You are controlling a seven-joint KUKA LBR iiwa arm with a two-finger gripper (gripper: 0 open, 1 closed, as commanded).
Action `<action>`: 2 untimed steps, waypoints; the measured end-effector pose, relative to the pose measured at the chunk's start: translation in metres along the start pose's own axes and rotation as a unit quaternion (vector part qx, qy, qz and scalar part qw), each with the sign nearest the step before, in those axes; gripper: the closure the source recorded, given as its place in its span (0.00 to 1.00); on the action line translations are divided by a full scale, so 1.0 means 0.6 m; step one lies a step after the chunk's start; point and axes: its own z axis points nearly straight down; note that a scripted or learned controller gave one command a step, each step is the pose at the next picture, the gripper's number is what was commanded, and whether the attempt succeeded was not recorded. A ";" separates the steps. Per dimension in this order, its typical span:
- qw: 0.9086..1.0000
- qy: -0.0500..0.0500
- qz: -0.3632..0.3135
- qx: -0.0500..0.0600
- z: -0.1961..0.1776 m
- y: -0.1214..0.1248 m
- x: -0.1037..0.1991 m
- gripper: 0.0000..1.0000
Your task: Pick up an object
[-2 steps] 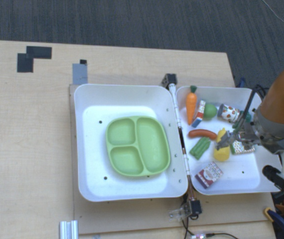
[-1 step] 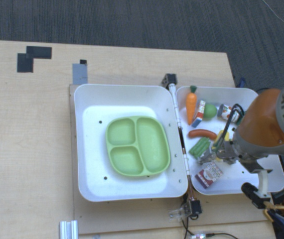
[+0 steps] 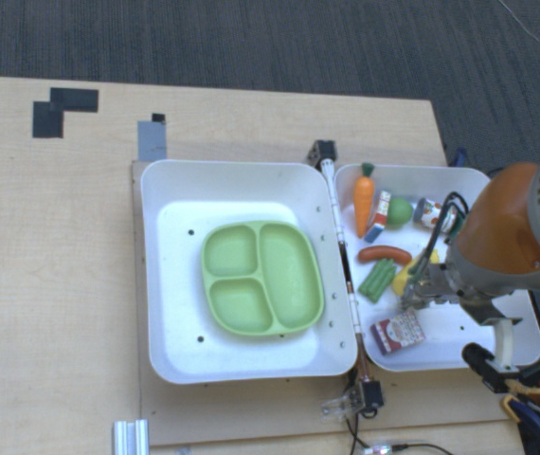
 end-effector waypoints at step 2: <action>1.000 0.000 -0.001 -0.002 -0.017 0.003 0.001 1.00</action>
